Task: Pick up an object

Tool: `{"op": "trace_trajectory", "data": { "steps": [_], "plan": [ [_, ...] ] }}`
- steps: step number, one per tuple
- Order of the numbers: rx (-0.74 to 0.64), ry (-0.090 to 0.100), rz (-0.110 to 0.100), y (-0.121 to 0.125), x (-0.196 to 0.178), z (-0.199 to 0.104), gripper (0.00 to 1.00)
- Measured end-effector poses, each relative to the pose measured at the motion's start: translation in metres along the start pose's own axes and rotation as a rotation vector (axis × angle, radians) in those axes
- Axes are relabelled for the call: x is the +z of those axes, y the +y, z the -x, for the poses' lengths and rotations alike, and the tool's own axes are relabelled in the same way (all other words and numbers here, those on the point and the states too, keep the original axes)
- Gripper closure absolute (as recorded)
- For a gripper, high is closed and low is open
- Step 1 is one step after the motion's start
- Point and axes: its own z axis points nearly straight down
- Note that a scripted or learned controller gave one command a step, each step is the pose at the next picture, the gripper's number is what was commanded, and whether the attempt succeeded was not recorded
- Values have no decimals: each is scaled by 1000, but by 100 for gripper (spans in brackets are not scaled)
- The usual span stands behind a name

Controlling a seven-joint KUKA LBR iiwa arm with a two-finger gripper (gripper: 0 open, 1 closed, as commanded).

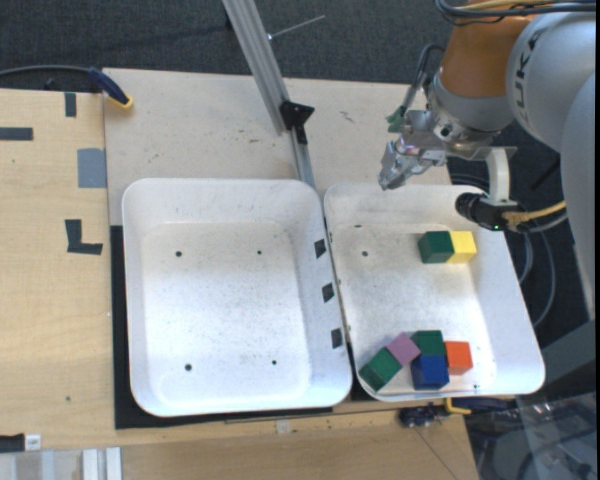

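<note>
Item 1. End effector (395, 176): you had it poised over the far rim of the right bin (500, 298), near that bin's far-left corner. Nothing was between its fingers. Whether they stood open or closed could not be told from this slant.

Item 2. Candidates for picking, far pair: a green block (435, 247) touching a yellow block (463, 245), lying toward the far right of the right bin, well apart from the end effector.

Item 3. Candidates, near cluster: a second green block (382, 367), a pink block (403, 348), a dark green block (428, 342), a blue block (430, 371) and an orange block (458, 356), packed together against the bin's near wall.

Item 4. Left bin (220, 298): specked white floor, sitting on the tabletop (200, 118) beside the right one.

Item 5. Risks, as judged.
- A straight descent from where you stood would likely have met the rim or bare floor, since no block lay beneath.
- In the far pair, the blocks touched; a finger coming down on the seam could have shoved one aside or pinched both.
- In the near cluster there was little room for fingers between neighbours, so a finger could have landed on top of a block. The near wall also crowded any approach from that side.
- A tilted block, such as the second green one, could have slipped out of a squeeze.
</note>
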Motion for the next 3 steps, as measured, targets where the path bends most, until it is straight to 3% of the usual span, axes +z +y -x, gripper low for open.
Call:
{"op": "trace_trajectory", "data": {
  "steps": [2,3],
  "plan": [
    [-2,-1,1,-4,-6,-103,100],
    [-2,-1,-2,-16,12,-159,100]
  ]
}}
